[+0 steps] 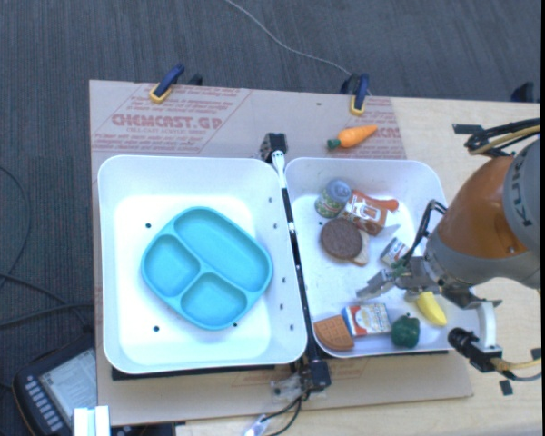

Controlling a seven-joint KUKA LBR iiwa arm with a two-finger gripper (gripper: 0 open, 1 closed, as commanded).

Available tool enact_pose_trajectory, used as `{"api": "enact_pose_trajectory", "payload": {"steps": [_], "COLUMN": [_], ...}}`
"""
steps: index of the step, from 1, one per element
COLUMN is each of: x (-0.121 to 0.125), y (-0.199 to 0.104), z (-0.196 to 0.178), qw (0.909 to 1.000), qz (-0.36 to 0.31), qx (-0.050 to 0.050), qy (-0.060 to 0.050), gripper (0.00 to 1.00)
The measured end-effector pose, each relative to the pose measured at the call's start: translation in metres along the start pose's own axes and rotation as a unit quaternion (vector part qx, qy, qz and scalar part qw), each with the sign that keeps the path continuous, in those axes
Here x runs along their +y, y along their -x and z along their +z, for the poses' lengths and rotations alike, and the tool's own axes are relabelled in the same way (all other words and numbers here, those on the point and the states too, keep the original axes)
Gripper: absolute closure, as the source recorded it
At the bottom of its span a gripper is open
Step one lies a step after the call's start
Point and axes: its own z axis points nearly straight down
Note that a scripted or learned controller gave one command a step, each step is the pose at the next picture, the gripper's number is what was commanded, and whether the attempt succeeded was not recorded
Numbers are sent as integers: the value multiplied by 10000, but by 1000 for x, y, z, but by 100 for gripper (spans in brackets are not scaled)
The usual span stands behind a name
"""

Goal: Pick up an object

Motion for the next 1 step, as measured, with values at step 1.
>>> {"api": "enact_pose_trajectory", "payload": {"steps": [1], "x": [-1], "y": [2], "z": [-9], "qw": [10000], "qz": [14], "qx": [-30], "qy": [4], "gripper": [100]}}
